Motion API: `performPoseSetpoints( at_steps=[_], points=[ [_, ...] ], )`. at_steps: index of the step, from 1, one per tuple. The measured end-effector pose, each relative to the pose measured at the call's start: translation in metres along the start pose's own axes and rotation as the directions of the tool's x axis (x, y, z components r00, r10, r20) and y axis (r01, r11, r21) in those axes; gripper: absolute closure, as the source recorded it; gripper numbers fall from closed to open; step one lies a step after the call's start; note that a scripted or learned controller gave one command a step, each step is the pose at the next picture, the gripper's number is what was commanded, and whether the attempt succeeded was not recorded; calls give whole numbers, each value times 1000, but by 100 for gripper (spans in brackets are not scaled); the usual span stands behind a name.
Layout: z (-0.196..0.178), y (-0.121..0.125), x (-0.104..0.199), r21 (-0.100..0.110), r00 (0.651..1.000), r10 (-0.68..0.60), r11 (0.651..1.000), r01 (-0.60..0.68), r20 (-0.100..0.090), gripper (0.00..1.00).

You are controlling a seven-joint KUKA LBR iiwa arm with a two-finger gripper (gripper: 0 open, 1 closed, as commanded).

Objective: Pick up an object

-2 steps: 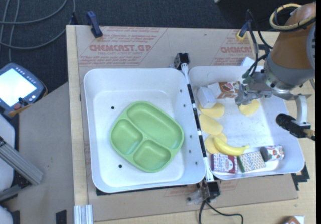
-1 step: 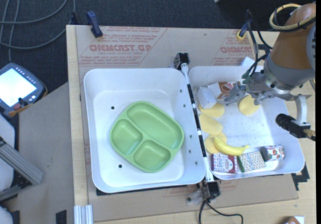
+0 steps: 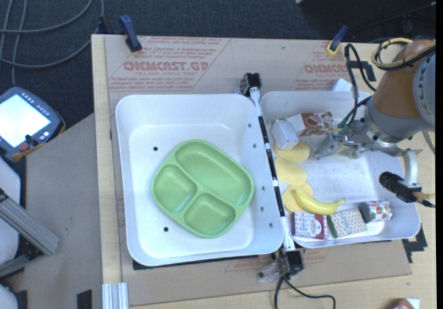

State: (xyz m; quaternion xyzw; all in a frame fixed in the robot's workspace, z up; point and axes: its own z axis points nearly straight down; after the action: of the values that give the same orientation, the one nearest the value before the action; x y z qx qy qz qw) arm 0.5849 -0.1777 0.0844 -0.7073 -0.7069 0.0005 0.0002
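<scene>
A: Where is the end effector (image 3: 331,146)?

B: Low inside the right bin (image 3: 408,228), near that bin's far side. The grey arm (image 3: 401,96) with its orange band comes in from the right above it. Whether it is wide or narrow, I cannot tell; the metal parts blur together there.

A: What lies near it that could be picked up?

B: Just to its left sits a small white packet (image 3: 284,134), tilted, close to the bin's dividing wall. Just beyond the end effector is a carton (image 3: 315,122) with a red and brown print on white. Below and to its left lie two pale yellow pieces (image 3: 292,165), soft-edged, one above the other, touching.

A: And the banana?

B: The banana (image 3: 315,202) is further toward the near side, bright yellow, curved, its tip pointing right. It rests just above a row of boxes along the near wall: a dark red and white carton (image 3: 309,225), a greenish packet (image 3: 348,223), and a small red and white can (image 3: 377,213) lying on its side.

A: Is anything between the fingers?

B: Nothing I can make out.

A: The other bin?

B: The left bin (image 3: 138,162), well apart from the end effector, holds a light green tray (image 3: 202,188) with three compartments, turned at an angle. Both bins sit on the worktop (image 3: 180,65).
</scene>
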Motion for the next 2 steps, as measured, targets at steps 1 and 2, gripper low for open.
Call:
performPoseSetpoints(
  at_steps=[1,2],
  points=[
    [1,57,23,11,1000,-2,1000,2,-1,0],
    [7,71,4,56,1000,-10,998,11,-16,0]
  ],
)
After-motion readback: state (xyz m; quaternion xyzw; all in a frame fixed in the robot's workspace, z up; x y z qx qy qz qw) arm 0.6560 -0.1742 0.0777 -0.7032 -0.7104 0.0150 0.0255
